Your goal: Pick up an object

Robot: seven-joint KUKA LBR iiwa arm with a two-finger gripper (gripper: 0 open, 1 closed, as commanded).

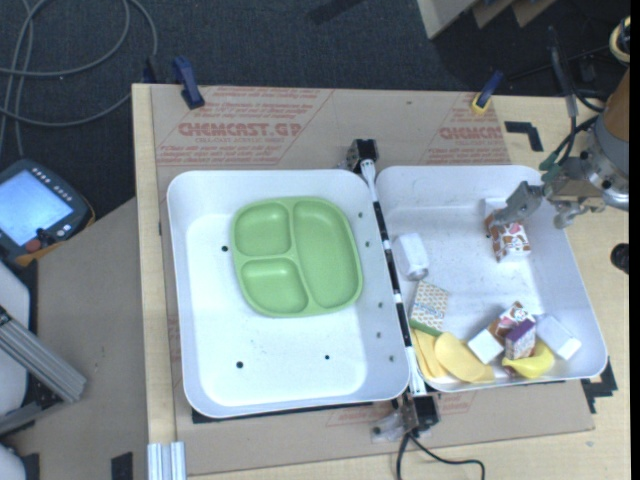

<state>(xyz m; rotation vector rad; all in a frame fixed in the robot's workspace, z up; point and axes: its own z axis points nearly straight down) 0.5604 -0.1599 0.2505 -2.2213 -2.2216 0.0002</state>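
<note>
The arm enters from the right edge, which cuts off most of it, leaving the wrist and the gripper (522, 204) in view over the upper right part of the right bin (450, 193). The grey fingers blur against the bin's white floor, and I cannot tell whether they are open or closed. Just below the fingertips lies a small carton (509, 239) with a red-brown and white print; it seems to rest on the bin floor, its long axis running roughly up and down the view with a slight tilt. Whether the fingers touch it is unclear.

In the lower right corner of the same bin, a pile of small things overlaps: a yellow banana-shaped toy (455, 358), a second printed carton (517, 330), and white blocks (484, 346) partly hidden by one another. A white block (411, 255) and a patterned packet (430, 306) lie near the bin's left wall.

The left bin (200, 268) holds a green divided plate (297, 256), lying flat.
</note>
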